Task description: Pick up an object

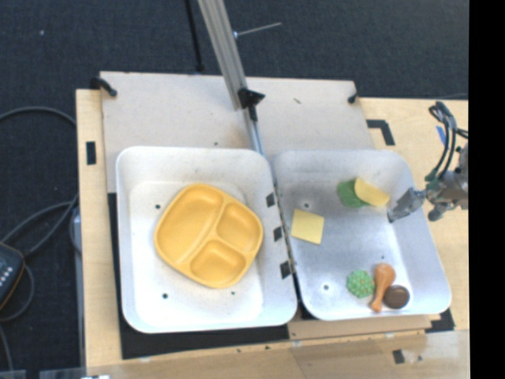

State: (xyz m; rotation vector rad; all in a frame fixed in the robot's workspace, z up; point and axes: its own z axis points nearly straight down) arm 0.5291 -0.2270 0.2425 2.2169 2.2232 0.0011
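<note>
Along the near rim of the right bin (442, 287) lie three small things in a tight row: a green ball (360, 283), an orange drumstick (382, 284) leaning against it, and a brown ball (397, 296) touching the drumstick's lower end. All three sit close to the bin's front wall, with little room between them and the rim.

Farther back, a yellow square (308, 227) lies flat near the bin's left wall, apart from everything else, with bare floor on all sides. Toward the far right corner a yellow wedge (371, 192) rests against and partly over a green lump (349, 193); the two touch.

At the right wall of that bin is the gripper (408, 204), its grey tip just past the rim and just beside the wedge's right end. Whether its fingers are spread or pressed together cannot be told from this angle, and nothing shows between them. The middle of the right bin, between the square, the wedge pair and the front row, is open floor.

Left bin (134, 172) holds a yellow tray (208, 234) with three compartments, turned at a slant and set near the centre, with a bare margin around it. A metal pole (225, 46) slants in from the top to the seam between the bins.
</note>
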